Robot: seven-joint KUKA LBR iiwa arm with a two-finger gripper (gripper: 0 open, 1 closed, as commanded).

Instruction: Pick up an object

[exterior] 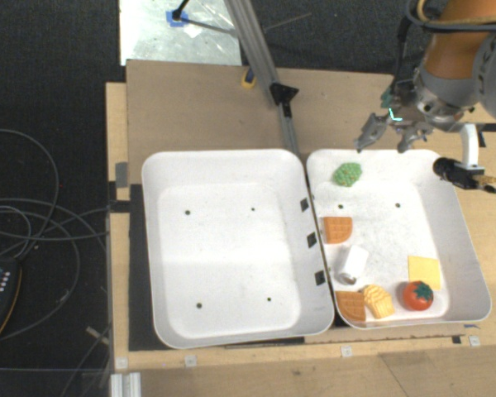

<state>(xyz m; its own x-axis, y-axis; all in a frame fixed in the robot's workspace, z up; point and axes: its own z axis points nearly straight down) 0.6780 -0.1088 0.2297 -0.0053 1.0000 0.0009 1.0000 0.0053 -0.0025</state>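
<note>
Two smooth shallow bins (231,168), bumpy green lump (347,174).

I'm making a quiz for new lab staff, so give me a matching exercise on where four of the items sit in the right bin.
Things:
1. green piece
2. tomato
3. white block
4. yellow square

Places:
A. near the bin's middle, below the upper waffle
B. far end of the bin, closest to the gripper
C. just above the tomato, toward the right wall
D. near corner on the right, beside the fries

Pairs: 1-B, 2-D, 3-A, 4-C
</note>
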